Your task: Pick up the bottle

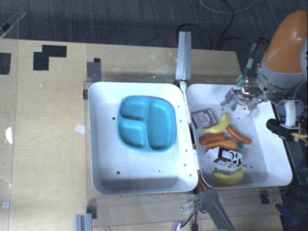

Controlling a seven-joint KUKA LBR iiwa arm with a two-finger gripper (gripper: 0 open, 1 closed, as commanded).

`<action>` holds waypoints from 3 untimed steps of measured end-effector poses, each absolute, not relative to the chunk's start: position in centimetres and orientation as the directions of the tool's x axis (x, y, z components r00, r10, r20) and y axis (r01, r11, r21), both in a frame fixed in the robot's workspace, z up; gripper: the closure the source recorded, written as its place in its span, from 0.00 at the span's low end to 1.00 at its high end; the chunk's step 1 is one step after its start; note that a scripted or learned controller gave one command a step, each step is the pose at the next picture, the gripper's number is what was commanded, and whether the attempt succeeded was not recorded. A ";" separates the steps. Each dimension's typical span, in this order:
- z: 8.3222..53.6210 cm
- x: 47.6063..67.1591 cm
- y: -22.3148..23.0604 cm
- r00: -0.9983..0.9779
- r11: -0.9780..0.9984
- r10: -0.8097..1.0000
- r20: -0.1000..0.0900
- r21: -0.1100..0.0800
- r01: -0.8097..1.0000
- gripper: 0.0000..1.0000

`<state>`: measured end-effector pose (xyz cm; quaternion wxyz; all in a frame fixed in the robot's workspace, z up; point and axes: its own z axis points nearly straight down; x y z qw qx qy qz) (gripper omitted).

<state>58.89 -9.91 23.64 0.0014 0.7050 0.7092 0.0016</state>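
- The bottle (228,157) is hard to make out. My best reading is the small black-and-white labelled thing lying on its side in the right bin (269,148), towards that bin's near edge.
- It sits between an orange carrot (219,140) above it and a yellow banana (228,176) just below it, close to both.
- A second carrot (239,134) lies just beside the first. A second banana (217,125) curves above them, next to a pinkish packet (202,117).
- My gripper (243,100) hovers over the far part of the right bin, well apart from the bottle, with nothing in it. I cannot tell whether it is spread or pressed together.
- The orange band (288,42) of my arm fills the upper right corner.
- The left bin (103,143) touches the right one along its side and holds a blue divided tray (147,122) with three compartments.
- A metal post (184,57) stands upright behind the seam between the bins.
- The bench (48,129) is pale wood, with black tape patches (48,56) near its far left.
- Beyond the bench is dark grey carpet (96,8), with a thin cable (231,8) looped across it.
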 end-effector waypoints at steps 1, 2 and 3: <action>18.4 61.1 -12.1 -0.030 0.030 1.000 -0.001 0.004 1.000 0.00; 12.2 67.0 -10.7 -0.010 0.010 1.000 0.000 0.005 1.000 0.00; 39.4 67.0 -12.6 -0.126 0.126 0.992 -0.003 0.009 0.992 0.00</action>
